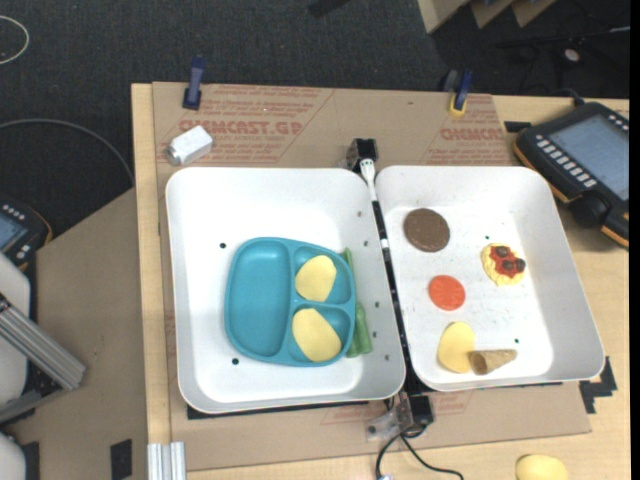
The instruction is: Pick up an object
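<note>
1. Where the bench edge comes nearest, a yellow lump [540, 466] lies well right of the teal tray [258, 298], outside both bins.
2. Right of the tray's near end, in the right bin [565, 308], a yellow piece [455, 346] touches a tan cone [493, 360].
3. The tray lies in the left bin [190, 268]; its two right compartments each hold a yellow piece, the near one [320, 336] and the far one [317, 278]. A green strip [358, 320] lies against the tray's right edge.
4. Right of the tray's middle lies an orange disc [447, 291], and farther right a yellow patty with red bits [503, 264].
5. Right of the tray's far end lies a brown disc [427, 229].
6. Beyond the tray, past the left bin's far left corner, a white block [190, 145] rests on the cardboard [320, 128].
</note>
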Available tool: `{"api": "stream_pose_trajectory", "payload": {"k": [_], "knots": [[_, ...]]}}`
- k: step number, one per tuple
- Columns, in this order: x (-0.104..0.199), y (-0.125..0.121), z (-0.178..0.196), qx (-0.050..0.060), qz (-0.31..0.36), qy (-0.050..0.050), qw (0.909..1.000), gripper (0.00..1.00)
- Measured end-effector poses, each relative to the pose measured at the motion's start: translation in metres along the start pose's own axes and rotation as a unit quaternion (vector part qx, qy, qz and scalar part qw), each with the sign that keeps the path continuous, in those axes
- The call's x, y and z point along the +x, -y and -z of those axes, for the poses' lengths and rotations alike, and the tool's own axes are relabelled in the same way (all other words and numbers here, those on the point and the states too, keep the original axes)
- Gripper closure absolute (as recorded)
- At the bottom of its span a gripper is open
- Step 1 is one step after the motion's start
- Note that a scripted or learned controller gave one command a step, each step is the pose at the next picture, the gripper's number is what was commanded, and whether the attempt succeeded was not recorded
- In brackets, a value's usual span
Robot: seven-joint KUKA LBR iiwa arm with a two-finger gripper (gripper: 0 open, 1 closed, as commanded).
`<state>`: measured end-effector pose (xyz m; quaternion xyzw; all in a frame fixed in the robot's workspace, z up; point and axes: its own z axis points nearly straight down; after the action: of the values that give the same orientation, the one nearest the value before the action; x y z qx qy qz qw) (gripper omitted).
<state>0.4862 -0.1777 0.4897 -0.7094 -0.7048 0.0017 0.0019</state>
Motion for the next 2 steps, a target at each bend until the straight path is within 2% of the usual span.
{"api": "stream_pose_trajectory", "payload": {"k": [1, 2], "knots": [[-0.048, 0.008, -0.114, 0.003, 0.000, -0.001, 1.0000, 1.00], [-0.044, -0.029, -0.241, 0.003, 0.004, -0.002, 1.0000, 1.00]]}}
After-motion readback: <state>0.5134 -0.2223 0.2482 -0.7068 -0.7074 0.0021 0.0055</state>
